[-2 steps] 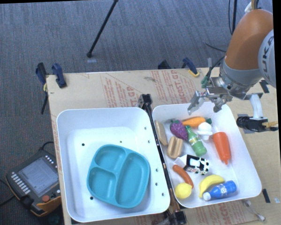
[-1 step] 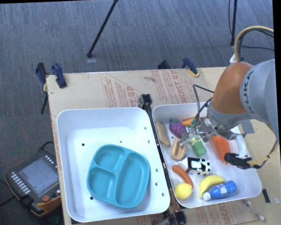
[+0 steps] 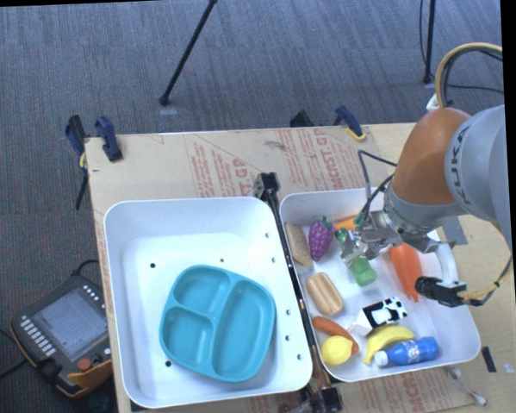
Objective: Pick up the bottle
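Bottle (image 3: 407, 352), blue with a white cap, lies on its side in the near right corner of the right bin (image 3: 468, 328), just beside a banana (image 3: 387, 337), well apart from the gripper (image 3: 364, 246), which hangs farther back over a green item (image 3: 362, 270), its grip state impossible to tell.

Bins: I count two, the left (image 3: 122, 252) and the right (image 3: 468, 337).
Trays: one, blue, three-part (image 3: 217, 323).
Bottles: one, blue (image 3: 407, 352).
Bananas: one (image 3: 387, 335).
Lemons: one (image 3: 336, 351).
Carrots: one (image 3: 406, 269).
Grapes: one bunch (image 3: 320, 239).
Hot dogs: one (image 3: 324, 294).
Green pieces: one, under my gripper (image 3: 362, 271).
Black-and-white pieces: one (image 3: 384, 311).
Clamps I see on the board: four.
Pendants: one (image 3: 65, 337).
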Robot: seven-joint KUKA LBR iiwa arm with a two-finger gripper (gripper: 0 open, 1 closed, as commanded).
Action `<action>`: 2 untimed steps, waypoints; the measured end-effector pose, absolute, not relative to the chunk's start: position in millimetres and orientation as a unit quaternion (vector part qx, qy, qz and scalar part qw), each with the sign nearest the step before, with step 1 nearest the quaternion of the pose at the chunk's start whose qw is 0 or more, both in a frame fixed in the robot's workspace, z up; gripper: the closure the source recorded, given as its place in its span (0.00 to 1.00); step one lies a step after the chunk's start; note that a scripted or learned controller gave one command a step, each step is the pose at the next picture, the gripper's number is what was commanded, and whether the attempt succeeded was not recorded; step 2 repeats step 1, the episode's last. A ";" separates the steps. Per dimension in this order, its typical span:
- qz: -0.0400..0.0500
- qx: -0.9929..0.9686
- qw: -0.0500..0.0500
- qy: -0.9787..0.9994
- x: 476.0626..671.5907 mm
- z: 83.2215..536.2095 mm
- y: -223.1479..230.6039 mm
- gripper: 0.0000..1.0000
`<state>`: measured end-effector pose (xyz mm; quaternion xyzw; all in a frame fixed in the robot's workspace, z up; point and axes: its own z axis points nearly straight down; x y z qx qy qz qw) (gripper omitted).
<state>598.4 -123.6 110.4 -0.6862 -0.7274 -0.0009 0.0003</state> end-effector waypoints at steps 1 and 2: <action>-0.001 -0.628 -0.002 -0.778 587.2 303.0 -100.3 1.00; -0.001 -0.628 -0.002 -0.778 587.2 303.0 -100.3 1.00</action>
